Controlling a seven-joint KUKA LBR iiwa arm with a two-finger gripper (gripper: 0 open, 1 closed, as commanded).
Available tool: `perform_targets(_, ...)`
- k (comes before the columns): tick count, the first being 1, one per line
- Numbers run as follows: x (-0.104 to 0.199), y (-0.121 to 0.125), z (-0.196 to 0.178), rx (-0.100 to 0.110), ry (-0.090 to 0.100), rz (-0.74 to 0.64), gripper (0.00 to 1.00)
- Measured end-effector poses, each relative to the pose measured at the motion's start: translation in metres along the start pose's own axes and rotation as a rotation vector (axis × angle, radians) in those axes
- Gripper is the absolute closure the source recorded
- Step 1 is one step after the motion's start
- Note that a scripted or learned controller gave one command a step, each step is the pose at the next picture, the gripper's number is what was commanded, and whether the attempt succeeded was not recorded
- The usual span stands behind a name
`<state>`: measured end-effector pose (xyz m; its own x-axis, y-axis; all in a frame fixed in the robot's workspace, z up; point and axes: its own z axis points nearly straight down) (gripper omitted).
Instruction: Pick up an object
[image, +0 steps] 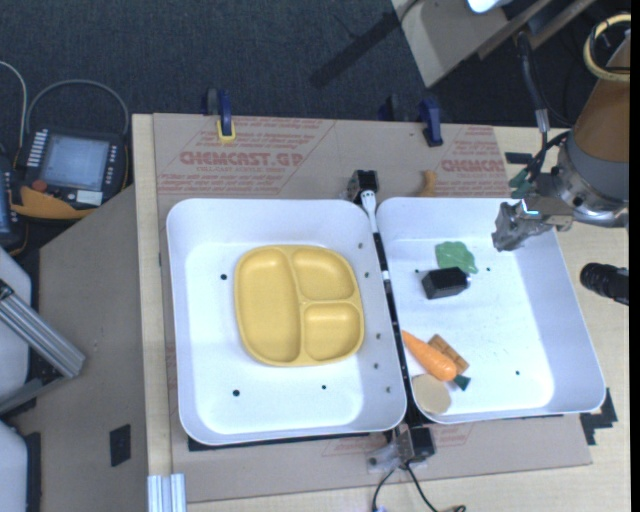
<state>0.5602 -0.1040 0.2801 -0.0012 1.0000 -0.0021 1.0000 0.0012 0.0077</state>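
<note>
End effector (512, 228), jaw state can't tell, hovers over upper right of right bin (560, 330) w/ nothing seen in it; nearest pick is green piece (456, 254), just to its left & slightly toward cam, black block (444, 283) touching below it

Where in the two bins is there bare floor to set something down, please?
Left bin: only a strip around the yellow divided plate. Right bin: open floor right of the black block and green piece, below the hand. The near-left corner is crowded by the carrot and neighbouring pieces.
</note>
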Motion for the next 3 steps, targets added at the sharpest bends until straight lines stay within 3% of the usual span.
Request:
perform_targets(1,0.048,-0.004,0.017,0.011,0.004,-0.004,1.00)
perform_targets(3,0.137,-0.029,0.041,0.012,0.004,-0.003,1.00)
